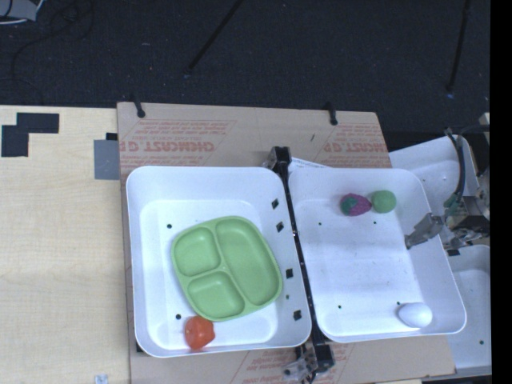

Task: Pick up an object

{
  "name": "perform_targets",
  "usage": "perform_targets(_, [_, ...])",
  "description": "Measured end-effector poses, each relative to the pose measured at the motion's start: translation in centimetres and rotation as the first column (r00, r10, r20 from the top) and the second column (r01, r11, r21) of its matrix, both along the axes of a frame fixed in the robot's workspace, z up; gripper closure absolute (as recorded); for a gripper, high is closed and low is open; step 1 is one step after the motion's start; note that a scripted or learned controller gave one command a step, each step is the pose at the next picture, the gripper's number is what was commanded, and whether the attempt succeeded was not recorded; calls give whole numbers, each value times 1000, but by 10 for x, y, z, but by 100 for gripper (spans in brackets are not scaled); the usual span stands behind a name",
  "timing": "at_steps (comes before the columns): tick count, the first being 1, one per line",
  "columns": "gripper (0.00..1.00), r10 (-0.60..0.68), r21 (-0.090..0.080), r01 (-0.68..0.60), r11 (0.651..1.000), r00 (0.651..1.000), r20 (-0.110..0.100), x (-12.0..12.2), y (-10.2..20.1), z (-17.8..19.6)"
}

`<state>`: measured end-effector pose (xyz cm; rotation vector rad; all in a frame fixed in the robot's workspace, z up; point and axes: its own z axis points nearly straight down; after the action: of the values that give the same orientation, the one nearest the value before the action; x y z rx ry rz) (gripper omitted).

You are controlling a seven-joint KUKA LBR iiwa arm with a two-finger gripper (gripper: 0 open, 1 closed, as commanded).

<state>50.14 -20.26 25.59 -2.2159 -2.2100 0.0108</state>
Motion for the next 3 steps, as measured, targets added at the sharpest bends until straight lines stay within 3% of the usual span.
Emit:
perform_targets(1, [0, 3, -2, -3, 1000, 1000, 10, 2, 0, 6])
perform_targets(3, [0, 2, 0, -2, 1000, 1000, 5, -9, -2, -117])
